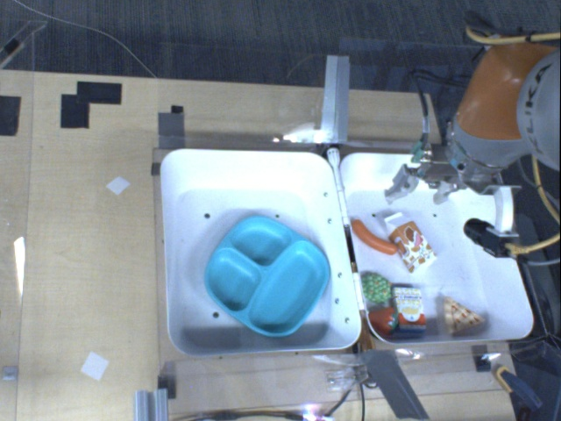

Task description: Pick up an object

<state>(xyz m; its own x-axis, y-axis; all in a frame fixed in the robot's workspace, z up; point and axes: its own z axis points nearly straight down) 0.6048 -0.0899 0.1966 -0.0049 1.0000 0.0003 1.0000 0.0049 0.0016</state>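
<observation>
On the wooden tabletop (79,261) two shallow white bins stand side by side. The left bin (188,187) holds a blue divided plate (267,274) with three compartments, lying near the middle of the bin.

The right bin (517,310) holds several small objects. An orange hot dog sausage (372,238) lies tilted close to the wall between the two bins. Just beside it, to the right, is a small packet with orange and white print (412,246). Lower in the bin there is a green round object (376,286), and below it something red (381,321) that I cannot identify well. A small box with yellow and green label (408,309) is touching the red object on its right side. A triangular pizza slice (460,316) lies near the front right corner of the bin.

The arm, grey with an orange band (491,95), reaches in from the right over the far part of the right bin. The tool (419,182) hangs above the upper area of this bin, apart from all the objects. Its two fingers look spread apart, with nothing between them.
</observation>
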